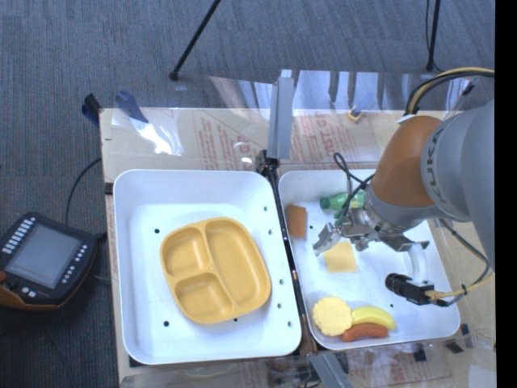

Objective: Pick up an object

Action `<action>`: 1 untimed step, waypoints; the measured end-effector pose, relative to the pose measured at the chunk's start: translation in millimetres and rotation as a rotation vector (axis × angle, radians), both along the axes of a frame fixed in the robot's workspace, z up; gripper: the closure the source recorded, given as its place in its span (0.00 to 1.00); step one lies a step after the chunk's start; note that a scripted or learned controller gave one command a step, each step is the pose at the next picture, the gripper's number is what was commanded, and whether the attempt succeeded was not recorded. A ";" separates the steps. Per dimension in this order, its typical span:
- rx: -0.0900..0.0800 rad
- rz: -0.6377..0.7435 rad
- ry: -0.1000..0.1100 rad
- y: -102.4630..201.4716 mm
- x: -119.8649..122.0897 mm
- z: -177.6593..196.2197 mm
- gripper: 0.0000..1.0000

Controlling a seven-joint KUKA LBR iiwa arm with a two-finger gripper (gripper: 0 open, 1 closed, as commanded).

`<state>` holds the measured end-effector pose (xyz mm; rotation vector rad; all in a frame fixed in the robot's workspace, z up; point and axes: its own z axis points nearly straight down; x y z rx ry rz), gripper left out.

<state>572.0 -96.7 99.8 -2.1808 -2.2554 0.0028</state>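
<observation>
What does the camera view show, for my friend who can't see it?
A grey robot arm's gripper hovers low over a yellow cheese slice in the right white bin, beside other toy foods. The left bin holds a yellow divided plate.

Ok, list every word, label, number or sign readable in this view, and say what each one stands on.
None can be read.
Red printed lettering on the flattened brown cardboard sheet behind the two shallow white bins: blurred and glared over, not legible.
Screen of the grey and orange handheld control pendant left of the bench: too small to read.
Yellow three-compartment plastic plate and the toy food pieces: no markings visible.
</observation>
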 end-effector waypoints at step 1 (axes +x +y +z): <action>0.000 -0.011 0.002 -31.5 48.9 -15.6 0.00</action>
